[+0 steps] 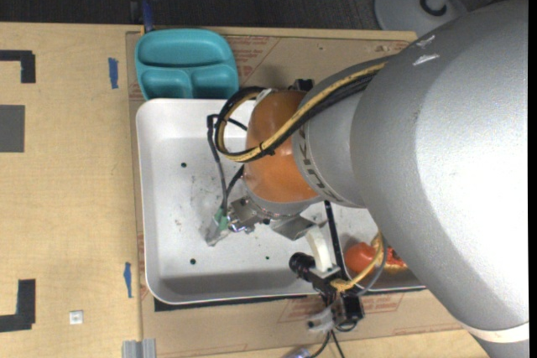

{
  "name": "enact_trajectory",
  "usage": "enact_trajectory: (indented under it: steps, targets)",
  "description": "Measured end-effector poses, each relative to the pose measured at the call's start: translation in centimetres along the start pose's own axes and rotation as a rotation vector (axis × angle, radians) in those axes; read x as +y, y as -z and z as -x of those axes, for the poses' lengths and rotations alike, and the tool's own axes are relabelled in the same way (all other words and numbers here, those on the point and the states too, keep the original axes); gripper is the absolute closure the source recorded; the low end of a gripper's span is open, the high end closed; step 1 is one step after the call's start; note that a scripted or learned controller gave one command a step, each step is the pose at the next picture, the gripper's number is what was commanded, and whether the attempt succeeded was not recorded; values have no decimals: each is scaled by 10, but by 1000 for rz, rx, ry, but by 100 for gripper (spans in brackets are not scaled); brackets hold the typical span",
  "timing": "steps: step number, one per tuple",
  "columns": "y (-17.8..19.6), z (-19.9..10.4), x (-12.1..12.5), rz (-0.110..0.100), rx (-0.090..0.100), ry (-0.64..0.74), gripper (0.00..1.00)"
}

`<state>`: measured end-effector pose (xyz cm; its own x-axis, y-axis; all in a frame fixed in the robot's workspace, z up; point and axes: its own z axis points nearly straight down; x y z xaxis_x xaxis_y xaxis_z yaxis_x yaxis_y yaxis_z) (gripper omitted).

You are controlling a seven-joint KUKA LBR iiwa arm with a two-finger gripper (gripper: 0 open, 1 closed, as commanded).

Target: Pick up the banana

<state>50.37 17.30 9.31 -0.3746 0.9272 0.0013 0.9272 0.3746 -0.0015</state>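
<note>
Gripper (220,229) hung low over the white bin (168,180), toward seven o'clock of the orange band (277,151). Whether it grasped anything, I cannot tell. Banana location was hidden.

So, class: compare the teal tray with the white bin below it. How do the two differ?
The teal tray is small and split into compartments; the white bin is larger, with one undivided floor. The teal tray sits apart from the arm, while the arm covers part of the white bin. Both are shallow, with rounded corners.
</note>
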Motion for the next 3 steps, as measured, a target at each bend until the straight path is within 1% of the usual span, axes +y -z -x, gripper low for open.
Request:
enact_trajectory:
  steps: [1, 2, 3]
  targets:
    - [58, -25, 20, 2, -1, -216, 0]
    - [32, -52, -6, -3, 0, -302, 0]
    - [42, -52, -6, -2, 0, -303, 100]
